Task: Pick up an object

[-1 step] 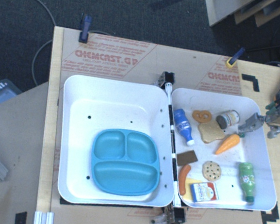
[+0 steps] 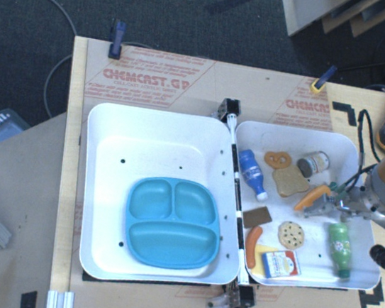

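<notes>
Orange carrot (image 2: 313, 197): lies tilted in the right bin, between the toast slice (image 2: 290, 181) and the green bottle (image 2: 340, 249).

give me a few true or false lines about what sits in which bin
1. The blue divided tray lies in the left bin. True.
2. The green bottle lies in the left bin. False: it lies in the right bin.
3. The blue bottle lies near the right bin's left wall. True.
4. The round cracker rests on the blue divided tray. False: it lies on the right bin's floor.
5. The pincer is over the right bin. True.
</notes>
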Available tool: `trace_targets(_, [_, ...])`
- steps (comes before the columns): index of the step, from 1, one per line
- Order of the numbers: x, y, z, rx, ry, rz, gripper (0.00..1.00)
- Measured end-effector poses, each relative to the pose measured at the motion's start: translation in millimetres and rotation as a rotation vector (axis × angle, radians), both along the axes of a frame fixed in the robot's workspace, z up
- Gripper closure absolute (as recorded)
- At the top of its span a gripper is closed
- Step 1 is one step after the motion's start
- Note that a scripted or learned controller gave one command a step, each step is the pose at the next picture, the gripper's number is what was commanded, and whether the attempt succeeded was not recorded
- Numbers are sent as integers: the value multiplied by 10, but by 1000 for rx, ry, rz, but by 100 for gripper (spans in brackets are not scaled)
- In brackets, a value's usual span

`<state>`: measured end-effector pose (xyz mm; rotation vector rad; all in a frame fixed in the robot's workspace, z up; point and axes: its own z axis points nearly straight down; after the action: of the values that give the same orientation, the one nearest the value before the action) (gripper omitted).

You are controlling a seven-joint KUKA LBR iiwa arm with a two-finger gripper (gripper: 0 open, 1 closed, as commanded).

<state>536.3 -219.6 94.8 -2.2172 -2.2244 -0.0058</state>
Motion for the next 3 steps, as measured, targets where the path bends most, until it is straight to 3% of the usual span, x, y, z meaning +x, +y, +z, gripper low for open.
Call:
trace_targets(1, [759,688,-71,-2,-3,-1,0])
trace_targets(2, [760,678,34,-3,-4,-1,100])
trace_targets(3, [776,1233,-66,-4,-5,-2,100])
